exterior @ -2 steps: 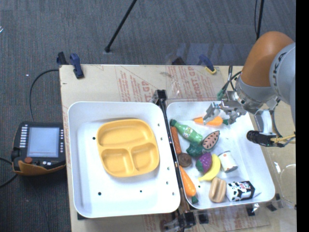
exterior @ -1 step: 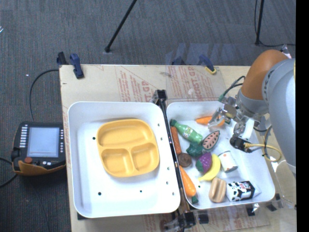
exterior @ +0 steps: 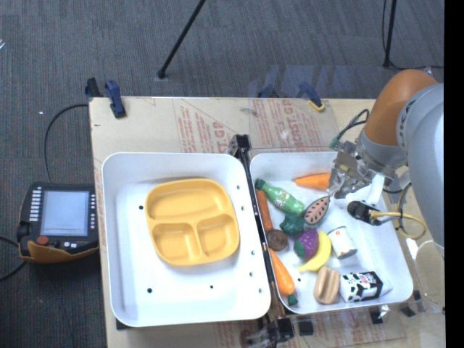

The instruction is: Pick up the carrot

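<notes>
An orange carrot (exterior: 313, 181) lies in the right bin (exterior: 395, 267) near its back, pointing left. A second carrot (exterior: 281, 272) with a green top lies along the bin's left wall at the front. My gripper (exterior: 342, 187) hangs just right of the first carrot's thick end, above a watermelon slice (exterior: 317, 210). It looks open, with nothing between its fingers.
The right bin also holds a green bottle (exterior: 281, 196), a brown-orange sausage (exterior: 264, 210), a banana (exterior: 317, 254), purple grapes (exterior: 307, 242), a bread roll (exterior: 327, 285), a milk carton (exterior: 360, 286) and a can (exterior: 341, 242). A yellow divided plate (exterior: 192, 220) sits in the left bin (exterior: 123, 267).
</notes>
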You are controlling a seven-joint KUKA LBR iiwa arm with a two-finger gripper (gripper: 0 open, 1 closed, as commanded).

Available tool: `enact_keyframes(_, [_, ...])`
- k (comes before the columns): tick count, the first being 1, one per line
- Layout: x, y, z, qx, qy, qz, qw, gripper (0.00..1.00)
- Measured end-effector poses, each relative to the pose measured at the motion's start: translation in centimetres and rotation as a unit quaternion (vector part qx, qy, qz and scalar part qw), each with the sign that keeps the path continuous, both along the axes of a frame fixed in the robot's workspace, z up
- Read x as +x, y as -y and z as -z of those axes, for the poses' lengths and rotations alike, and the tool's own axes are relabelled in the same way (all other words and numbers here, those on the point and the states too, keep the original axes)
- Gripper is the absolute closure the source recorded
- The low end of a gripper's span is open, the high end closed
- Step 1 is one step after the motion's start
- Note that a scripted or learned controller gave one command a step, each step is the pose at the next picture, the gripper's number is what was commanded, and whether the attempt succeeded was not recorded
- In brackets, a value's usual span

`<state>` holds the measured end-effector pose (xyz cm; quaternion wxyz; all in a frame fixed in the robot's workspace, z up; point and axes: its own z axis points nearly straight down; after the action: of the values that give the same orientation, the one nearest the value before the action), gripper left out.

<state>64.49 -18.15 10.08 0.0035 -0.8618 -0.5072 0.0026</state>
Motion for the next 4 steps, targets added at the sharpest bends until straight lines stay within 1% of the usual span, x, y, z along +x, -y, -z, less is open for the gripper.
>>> enact_keyframes(1, [0.0,0.0,0.0,0.0000,0.000,-0.001,1.0000,0.00])
enact_keyframes(2, [-0.2,1.4,1.6,0.0033,-0.006,0.071,0.9975,0.00])
enact_keyframes(3, [-0.5,-0.5,1.6,-0.0009,-0.006,0.178,0.9839,0.00])
enact_keyframes(4, [-0.8,0.4,1.5,-0.0003,-0.004,0.275,0.9614,0.00])
